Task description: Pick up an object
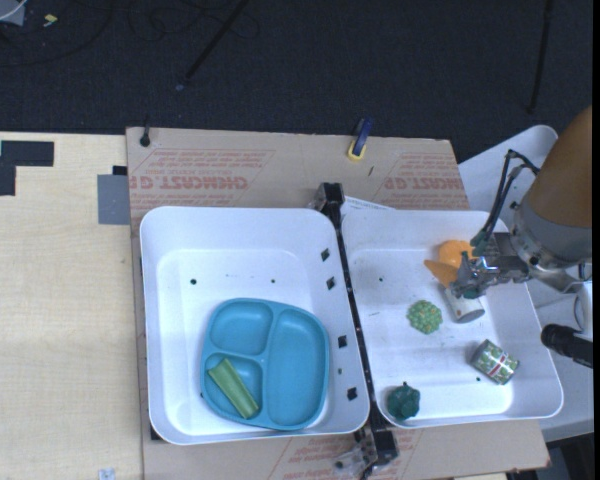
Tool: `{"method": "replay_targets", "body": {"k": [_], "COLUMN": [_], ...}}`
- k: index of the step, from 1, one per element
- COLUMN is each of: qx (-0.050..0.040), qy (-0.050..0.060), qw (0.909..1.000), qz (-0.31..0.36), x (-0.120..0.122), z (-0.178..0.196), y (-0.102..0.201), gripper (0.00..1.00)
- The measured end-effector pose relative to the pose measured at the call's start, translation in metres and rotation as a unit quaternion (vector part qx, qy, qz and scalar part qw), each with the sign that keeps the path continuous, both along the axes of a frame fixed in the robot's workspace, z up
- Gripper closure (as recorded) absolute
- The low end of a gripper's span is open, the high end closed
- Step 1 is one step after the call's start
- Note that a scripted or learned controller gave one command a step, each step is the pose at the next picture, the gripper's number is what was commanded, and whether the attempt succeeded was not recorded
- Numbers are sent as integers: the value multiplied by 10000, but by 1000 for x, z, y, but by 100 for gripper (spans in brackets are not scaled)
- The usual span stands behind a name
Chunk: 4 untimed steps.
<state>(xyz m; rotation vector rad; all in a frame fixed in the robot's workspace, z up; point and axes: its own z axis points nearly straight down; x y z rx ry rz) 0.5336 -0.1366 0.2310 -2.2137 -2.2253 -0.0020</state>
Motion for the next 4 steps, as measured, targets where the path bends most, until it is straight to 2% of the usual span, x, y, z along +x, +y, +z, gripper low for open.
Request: {"method": "replay_targets", "body": {"k": [1,2,3,4], "qx": [-6,-6,-13,-6], "qy": [0,-2,3,-5], "qw": [10000,10000,10000,10000], "qz": [-8,-7,-14,-11], "x": [32,53,83,108], "z": [-5,5,-4,2], "y": [53,101,143,190], "gripper": [100,100,100,100]}}
